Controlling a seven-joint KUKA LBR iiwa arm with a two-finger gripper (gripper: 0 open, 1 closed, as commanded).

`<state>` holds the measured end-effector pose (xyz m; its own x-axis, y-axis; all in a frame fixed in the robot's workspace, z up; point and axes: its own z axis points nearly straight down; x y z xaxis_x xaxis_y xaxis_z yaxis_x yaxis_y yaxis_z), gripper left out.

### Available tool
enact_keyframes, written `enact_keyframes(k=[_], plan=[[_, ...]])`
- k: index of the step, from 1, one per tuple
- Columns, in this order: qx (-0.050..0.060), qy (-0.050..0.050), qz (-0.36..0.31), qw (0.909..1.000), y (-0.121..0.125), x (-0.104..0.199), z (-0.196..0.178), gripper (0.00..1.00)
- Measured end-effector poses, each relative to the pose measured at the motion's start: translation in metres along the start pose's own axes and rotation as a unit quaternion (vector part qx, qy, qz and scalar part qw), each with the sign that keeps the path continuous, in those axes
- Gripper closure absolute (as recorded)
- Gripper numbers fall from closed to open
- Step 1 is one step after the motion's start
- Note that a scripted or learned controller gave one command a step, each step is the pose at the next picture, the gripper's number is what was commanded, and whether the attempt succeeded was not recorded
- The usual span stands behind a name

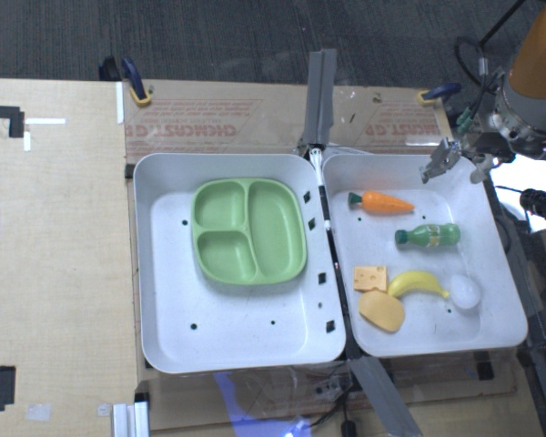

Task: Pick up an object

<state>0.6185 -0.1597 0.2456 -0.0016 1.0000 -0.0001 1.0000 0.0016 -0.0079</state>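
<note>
Plywood, pale and smooth, makes up the surface (pixel 50 244), which runs off the left of the view with a few black and white markers taped to it. Behind it lies dark grey carpeted floor (pixel 209 16). A brown cardboard strip (pixel 218 121) printed with red lettering lies along the back of the bins, held by a blue and yellow clamp (pixel 135 80) at its left end and another clamp (pixel 437 92) at its right. A grey metal bar (pixel 320 98) stands upright between the bins at the back.

The left bin (pixel 164 317) holds a green divided plate (pixel 249 231), lying flat with three compartments. The right bin (pixel 491 326) holds the loose objects: an orange carrot (pixel 384 204) near the back, a green bottle (pixel 428 236) on its side just in front of it, then a yellow banana (pixel 417 285) with a cheese wedge (pixel 370 279) and a tan chip-shaped piece (pixel 382 313) to its left, and a clear round item (pixel 465 293) at the banana's right tip.

The arm comes in at the upper right, and the claw (pixel 457 161) hangs above the back right corner of the right bin with its two fingers spread apart and nothing between them, well away from the carrot.
</note>
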Motion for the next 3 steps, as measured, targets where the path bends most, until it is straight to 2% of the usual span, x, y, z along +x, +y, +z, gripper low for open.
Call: enact_keyframes(k=[1, 2, 3], plan=[[-0.002, 0.0, -0.031, 0.9995, 0.007, 0.022, 0.147, 0.0], [-0.002, 0.0, -0.052, 0.9986, 0.041, 0.048, 0.157, 0.0], [0.007, 0.001, -0.053, 0.9986, 0.039, 0.047, 0.153, 1.0]])
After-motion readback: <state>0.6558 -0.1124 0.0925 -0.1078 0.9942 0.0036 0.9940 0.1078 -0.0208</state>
